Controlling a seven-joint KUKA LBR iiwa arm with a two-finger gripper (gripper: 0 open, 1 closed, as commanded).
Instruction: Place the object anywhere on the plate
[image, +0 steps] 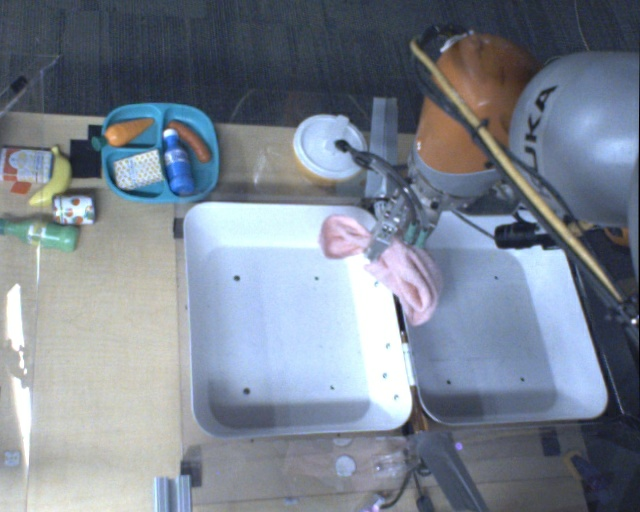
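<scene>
Pink cloth (395, 262) hangs pinched in the hand (385, 236), draped across the seam between the left bin (290, 400) and right bin (520, 385). Back on the desk (90, 350) sit a blue divided plate (204, 152) and a yellow lidded cup (322, 150).

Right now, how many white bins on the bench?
2. The left bin sits at centre; the right bin butts against it under the arm. A pink cloth drapes over their shared edge at the gripper.
</scene>
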